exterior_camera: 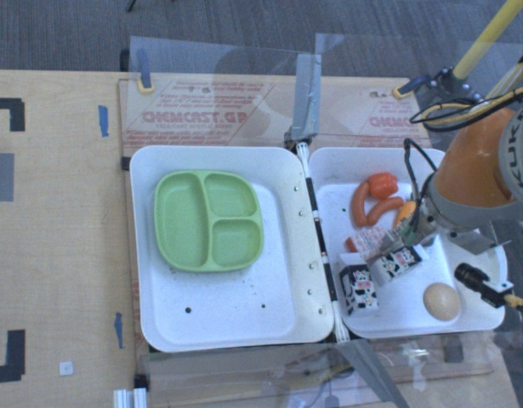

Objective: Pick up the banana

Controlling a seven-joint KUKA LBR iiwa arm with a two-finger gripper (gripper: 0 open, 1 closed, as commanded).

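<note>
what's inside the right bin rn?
Right bin holds two orange-red sausage-like pieces, two black-and-white cartons, a tan egg and a yellow bit, maybe the banana. The arm covers the bin's right part.

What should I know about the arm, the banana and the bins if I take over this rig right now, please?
Gripper: low in the right bin, among the items; grip state unreadable.
Banana: a yellow-orange sliver beside the arm's wrist in the right bin, mostly hidden.
Nearby: two orange sausages, two cow-print cartons, an egg.
Left bin: green divided plate.
Done: arm is over the pile. Left: confirm a grasp and lift the banana.
</note>
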